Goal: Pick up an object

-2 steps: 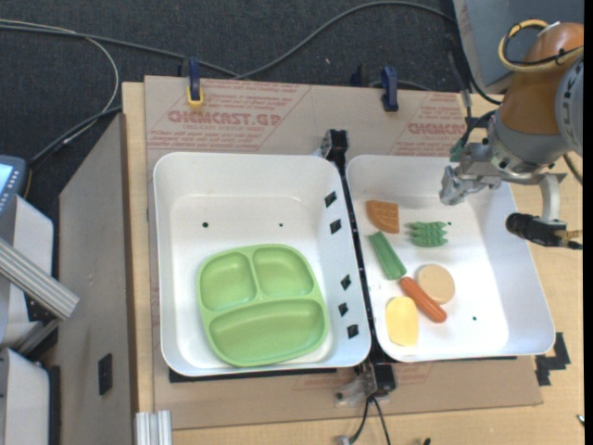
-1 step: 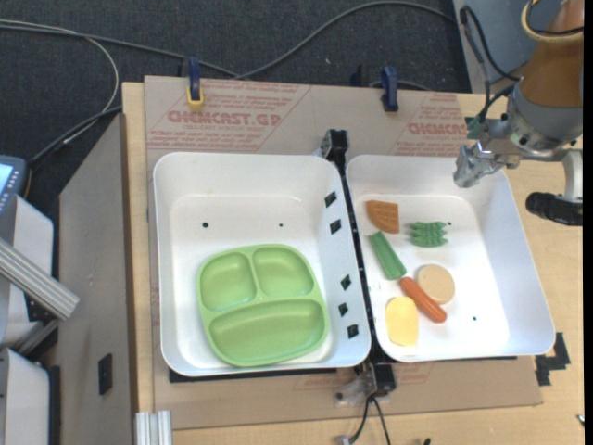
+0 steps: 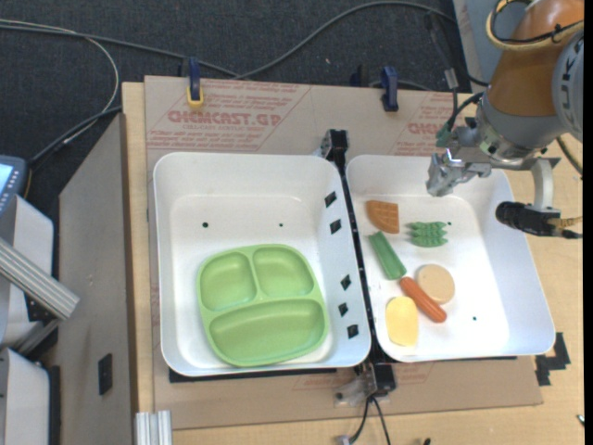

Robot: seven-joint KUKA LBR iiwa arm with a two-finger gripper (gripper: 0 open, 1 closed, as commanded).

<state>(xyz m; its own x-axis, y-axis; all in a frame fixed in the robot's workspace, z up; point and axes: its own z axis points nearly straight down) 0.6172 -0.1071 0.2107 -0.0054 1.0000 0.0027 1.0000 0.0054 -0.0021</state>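
The right white bin (image 3: 505,276) holds several toy foods: an orange-brown wedge (image 3: 383,216), a green bean cluster (image 3: 427,234), a long green vegetable (image 3: 388,255), a tan round bun (image 3: 435,282), an orange-red sausage (image 3: 423,298) and a yellow piece (image 3: 401,322). My gripper (image 3: 443,176) hangs over the back of the right bin, above and behind the bean cluster, with nothing seen between its fingers.
The left white bin (image 3: 176,248) carries a light green divided plate (image 3: 262,302). A black divider with clips (image 3: 345,239) runs between the bins. Blue and yellow clamps hold the cardboard base at the back. Cables trail across the dark floor behind.
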